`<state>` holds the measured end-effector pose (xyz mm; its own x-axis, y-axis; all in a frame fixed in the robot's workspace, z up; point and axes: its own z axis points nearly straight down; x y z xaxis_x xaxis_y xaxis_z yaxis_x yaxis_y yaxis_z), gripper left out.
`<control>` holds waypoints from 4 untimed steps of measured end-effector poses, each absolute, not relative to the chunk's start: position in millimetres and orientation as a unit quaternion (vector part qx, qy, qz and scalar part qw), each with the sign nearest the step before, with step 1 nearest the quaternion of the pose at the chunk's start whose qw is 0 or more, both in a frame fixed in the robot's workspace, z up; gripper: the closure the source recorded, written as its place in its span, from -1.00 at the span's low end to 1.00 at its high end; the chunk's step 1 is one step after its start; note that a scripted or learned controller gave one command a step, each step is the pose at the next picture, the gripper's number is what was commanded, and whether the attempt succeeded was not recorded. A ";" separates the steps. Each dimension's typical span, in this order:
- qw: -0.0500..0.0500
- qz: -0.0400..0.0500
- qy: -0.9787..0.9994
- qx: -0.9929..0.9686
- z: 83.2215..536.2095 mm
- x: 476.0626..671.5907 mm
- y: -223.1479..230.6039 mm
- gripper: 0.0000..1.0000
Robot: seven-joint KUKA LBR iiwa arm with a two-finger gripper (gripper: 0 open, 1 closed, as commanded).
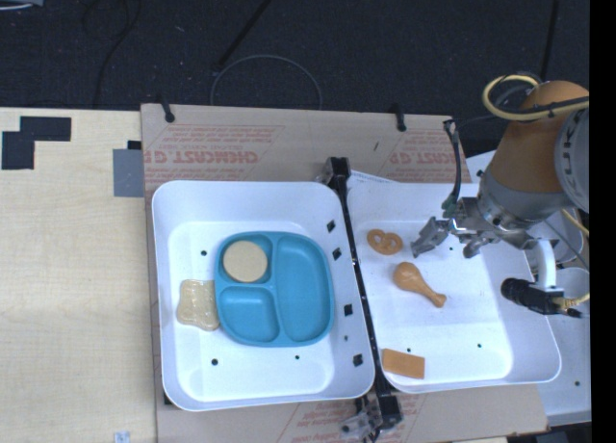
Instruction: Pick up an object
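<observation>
Hovering my pincer point(450, 236) over the right bin point(525, 359), fingers spread wide with nothing between them, I judge this the approach step. The toy drumstick point(418, 283) lies just below-left, the pretzel point(384, 241) beside it; next I must centre and descend.

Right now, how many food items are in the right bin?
3: a pretzel near its upper left, a drumstick mid-bin, and an orange wedge by the lower left. The gripper could hide more.
</observation>
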<state>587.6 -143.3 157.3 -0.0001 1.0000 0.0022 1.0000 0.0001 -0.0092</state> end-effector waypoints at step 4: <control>-0.002 -0.001 -0.707 -0.707 233.4 584.4 -142.1 1.00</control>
<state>584.4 -142.1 233.4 -0.0004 1.0000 -0.0009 1.0000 0.0004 0.0034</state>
